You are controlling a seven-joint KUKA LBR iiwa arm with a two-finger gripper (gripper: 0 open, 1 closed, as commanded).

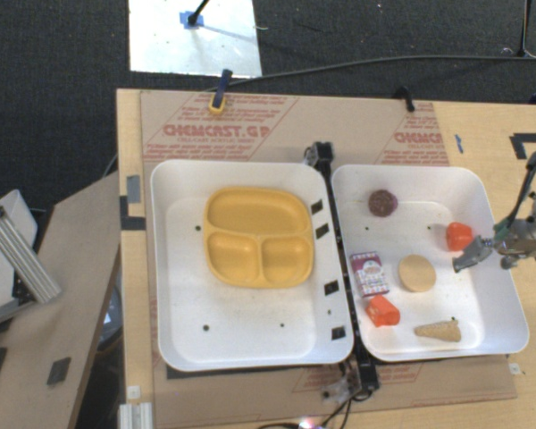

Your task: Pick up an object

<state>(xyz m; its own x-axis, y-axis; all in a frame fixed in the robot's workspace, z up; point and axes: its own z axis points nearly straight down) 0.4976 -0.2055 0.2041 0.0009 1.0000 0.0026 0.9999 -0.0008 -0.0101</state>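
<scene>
Fingers (pixel 469 257) first: they read as a grey blur low over the right bin's (pixel 500 206) far-right side, and I cannot tell whether they are spread or closed. Nothing shows between them, so the gripper (pixel 479 252) looks to be carrying nothing.

The likeliest target is the orange block (pixel 459 236), just beside the tip, a little up and to the left of it, apart from it by a thin strip of white floor. It lies near the bin's right wall. My worry is a descent that lands slightly off: the tip would clip the block's edge and push it away, or close on air.

Next out, to the left of the tip and a touch lower, lies the tan disc (pixel 418 273). It looks flat and low, so a grasp might skid over its top.

Further left, the small printed box (pixel 369 273) and the red block (pixel 383 311) lie close together; closing on one could drag the other along.

Below and left of the tip, the tan wedge (pixel 438 331) lies near the bin's front wall, which could block a clean closing.

The dark round piece (pixel 382 203) is well apart, up and left. The left bin (pixel 183 266) holds a yellow divided tray (pixel 257 238), farthest off.
</scene>
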